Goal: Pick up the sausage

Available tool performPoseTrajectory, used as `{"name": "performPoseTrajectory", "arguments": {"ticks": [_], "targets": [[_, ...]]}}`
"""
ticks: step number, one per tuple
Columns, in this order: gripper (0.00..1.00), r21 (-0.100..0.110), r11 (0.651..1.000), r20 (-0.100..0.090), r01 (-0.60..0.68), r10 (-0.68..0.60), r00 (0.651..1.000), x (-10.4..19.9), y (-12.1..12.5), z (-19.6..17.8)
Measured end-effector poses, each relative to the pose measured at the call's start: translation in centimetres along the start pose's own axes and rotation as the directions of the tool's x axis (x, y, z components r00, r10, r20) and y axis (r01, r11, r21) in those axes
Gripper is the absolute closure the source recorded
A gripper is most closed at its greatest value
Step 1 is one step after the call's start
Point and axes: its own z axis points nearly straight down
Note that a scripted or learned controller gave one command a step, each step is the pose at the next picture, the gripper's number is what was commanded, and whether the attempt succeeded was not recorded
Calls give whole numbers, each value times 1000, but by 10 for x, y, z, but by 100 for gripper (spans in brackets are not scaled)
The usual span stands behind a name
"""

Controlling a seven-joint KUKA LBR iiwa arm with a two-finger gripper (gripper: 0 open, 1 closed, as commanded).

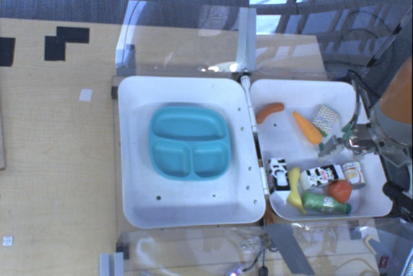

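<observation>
Sausage not picked yet, gripper is hovering off-target in the right bin.

Gripper (330,143) is sitting low over the right bin (284,89), near its right wall, fingers looking slightly parted with nothing between them. It's hanging just beside the carrot (308,128) and the checkered packet (326,118), above the milk carton (321,175) and small can (352,173). Sausage (269,111) is lying loose at the bin's upper left corner, well apart from the gripper, untouched. Left bin (135,139) is holding the blue divided plate (190,142). Judging by this: reach, grasp and lift are all remaining.
</observation>
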Motion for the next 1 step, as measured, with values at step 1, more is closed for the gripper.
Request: {"name": "performPoseTrajectory", "arguments": {"ticks": [1], "targets": [[100, 0, 1000, -1, 4, -4, 1000, 0, 2, -8]]}}
